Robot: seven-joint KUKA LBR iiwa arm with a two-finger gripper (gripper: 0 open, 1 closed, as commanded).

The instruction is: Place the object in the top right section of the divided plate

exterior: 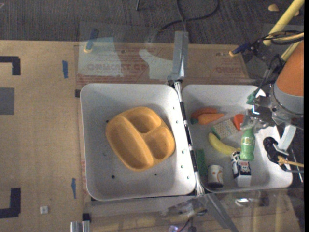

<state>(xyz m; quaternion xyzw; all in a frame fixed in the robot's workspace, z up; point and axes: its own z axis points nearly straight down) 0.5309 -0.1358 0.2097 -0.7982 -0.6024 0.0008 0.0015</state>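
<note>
The orange divided plate [140, 137] lies in the left white bin [96, 105], tilted, with one long section and two smaller ones. My gripper [254, 121] hangs over the right bin [203, 94], at its right side. A green bottle [247, 144] stands upright directly under the gripper, its cap at the gripper's lower end. I cannot tell whether the bottle is held. A yellow banana [220, 144] lies just left of the bottle.
The right bin also holds two orange carrots [207, 116], a speckled block with an orange piece [227, 127], a small carton [241, 167], a can [215, 175] and a green stick [200, 162]. A metal divider rail [179, 57] runs between the bins.
</note>
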